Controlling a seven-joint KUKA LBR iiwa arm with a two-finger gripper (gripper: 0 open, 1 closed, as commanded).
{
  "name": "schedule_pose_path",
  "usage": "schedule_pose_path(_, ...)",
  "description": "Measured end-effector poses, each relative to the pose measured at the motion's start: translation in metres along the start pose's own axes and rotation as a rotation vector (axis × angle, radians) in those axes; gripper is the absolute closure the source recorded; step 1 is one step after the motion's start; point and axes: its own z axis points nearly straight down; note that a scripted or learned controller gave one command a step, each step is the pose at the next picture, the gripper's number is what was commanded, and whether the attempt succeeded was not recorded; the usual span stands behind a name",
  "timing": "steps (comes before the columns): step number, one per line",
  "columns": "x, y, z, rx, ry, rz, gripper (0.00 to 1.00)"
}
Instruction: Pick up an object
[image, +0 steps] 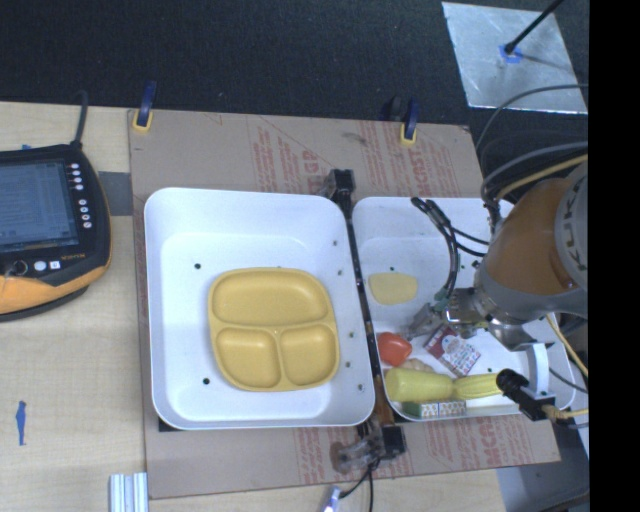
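Two white bins side by side on the tabletop (70, 400). In the left bin (170, 300), a yellow divided plate (272, 327), well apart from the arm. In the right bin (400, 225), all the likely targets, crowded toward its near end. Over that bin's right half, the grey arm (530, 250) with its orange band, reaching in from the right. Jaws (432, 318) low over the bin floor; open or closed, cannot tell from this slant. Along the near wall, a long yellow corn-like piece (445, 384), long axis running left to right, just near of the jaws. Just left and near of the jaws, a small red piece (394, 348). Just far and left, a pale yellow disc (393, 289). Touching or almost under the jaws, a small red-and-white packet (458, 353). Probably the nearest pick: packet or red piece.
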Motion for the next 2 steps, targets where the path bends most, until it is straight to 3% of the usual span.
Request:
schedule_pose_path(1, -0.0011, 0.0003, -0.0104, 0.001, -0.002, -0.005, 1.00)
schedule_pose_path(2, -0.0011, 0.0003, -0.0104, 0.001, -0.002, -0.005, 0.00)
